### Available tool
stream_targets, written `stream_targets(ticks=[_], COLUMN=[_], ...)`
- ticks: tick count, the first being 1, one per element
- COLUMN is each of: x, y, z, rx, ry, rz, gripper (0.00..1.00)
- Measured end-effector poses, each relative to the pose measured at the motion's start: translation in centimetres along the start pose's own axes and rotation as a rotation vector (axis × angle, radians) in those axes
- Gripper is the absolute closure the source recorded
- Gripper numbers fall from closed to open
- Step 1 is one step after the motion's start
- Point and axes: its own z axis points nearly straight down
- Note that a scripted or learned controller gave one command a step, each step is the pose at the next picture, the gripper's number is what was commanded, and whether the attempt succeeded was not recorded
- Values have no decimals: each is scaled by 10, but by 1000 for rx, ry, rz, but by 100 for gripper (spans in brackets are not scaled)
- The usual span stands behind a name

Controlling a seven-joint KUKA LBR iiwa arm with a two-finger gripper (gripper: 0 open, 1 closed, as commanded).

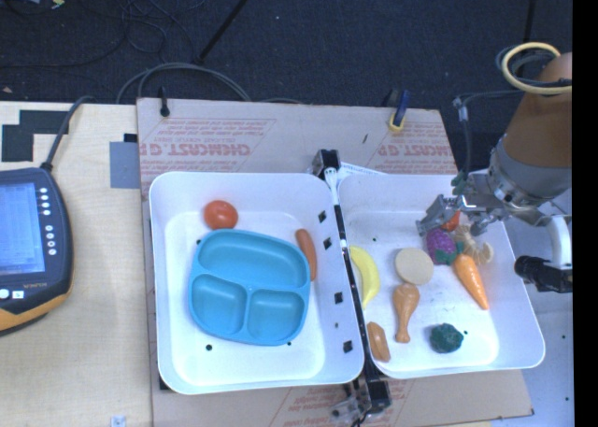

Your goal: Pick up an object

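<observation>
Cardboard (280,140) under bins, printed "CHEMCAST G.P."

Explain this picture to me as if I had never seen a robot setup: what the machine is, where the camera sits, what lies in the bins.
One camera looks down from above. The grey arm with an orange band reaches in from the right; its two-finger gripper hangs over a purple toy. The left white bin holds a blue divided plate, a red tomato and a sausage. The right white bin holds a yellow banana, a carrot, a drumstick and a dark green lump. I cannot see it gripping anything.
</observation>
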Motion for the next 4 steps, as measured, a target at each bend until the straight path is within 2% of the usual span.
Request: stream_targets(ticks=[1,2,3,4], x=[63,58,164,197], y=[-76,-73,-59,-101], z=[54,41,-66,-167], rx=[15,6,-9,-8], ry=[7,3,4,4], rz=[-2,5,-12,-6], gripper=[0,100,100,100])
